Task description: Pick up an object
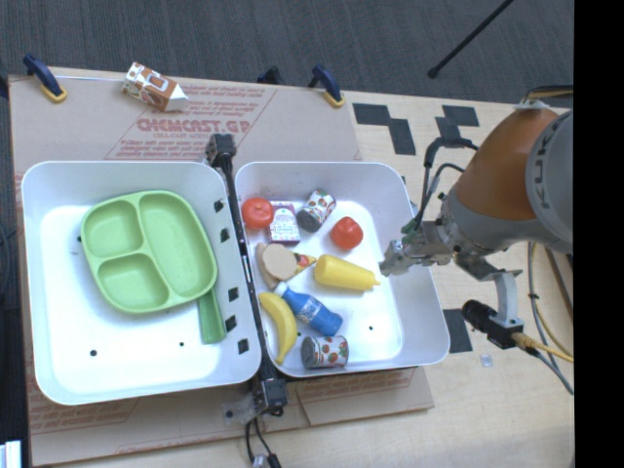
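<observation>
The right bin (pixel 421 312) holds several items: a red tomato (pixel 256 212), a small carton (pixel 284 222), a dark can (pixel 316 210), a red apple (pixel 346 232), a bread slice (pixel 279 261), a yellow mustard bottle (pixel 344 274), a blue bottle (pixel 314 310), a banana (pixel 281 325) and a tin can (pixel 325 351). My gripper (pixel 398 257) hangs over the bin's right side, just right of the mustard bottle's tip. Nothing shows between its fingers.
The left bin (pixel 54 359) holds a green divided tray (pixel 148 252). A small carton (pixel 151 86) lies on the cardboard behind the bins. Blue clamps (pixel 327 83) hold the board's edge. The arm's orange band (pixel 512 164) and cables stand at the right.
</observation>
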Controlling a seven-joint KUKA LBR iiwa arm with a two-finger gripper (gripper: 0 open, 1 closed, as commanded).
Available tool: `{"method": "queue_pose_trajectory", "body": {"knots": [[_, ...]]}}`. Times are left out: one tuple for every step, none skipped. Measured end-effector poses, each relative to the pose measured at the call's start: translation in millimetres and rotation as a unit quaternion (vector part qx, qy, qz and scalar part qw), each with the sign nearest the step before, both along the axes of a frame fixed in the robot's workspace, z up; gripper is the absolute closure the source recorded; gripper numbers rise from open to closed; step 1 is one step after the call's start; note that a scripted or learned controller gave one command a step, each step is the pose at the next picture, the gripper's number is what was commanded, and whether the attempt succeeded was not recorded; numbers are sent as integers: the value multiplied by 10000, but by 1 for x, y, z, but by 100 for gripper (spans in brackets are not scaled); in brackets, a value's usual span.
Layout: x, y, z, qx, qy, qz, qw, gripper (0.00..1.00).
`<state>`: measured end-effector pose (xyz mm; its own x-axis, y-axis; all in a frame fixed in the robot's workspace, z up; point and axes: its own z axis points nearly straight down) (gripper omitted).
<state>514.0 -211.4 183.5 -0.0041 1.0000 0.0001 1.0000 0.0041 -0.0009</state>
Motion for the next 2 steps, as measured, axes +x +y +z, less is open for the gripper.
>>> {"method": "queue_pose_trajectory", "body": {"knots": [[59, 1, 53, -3, -5, 7, 10000, 100], [54, 1, -32, 4, 22, 11, 10000, 100]]}}
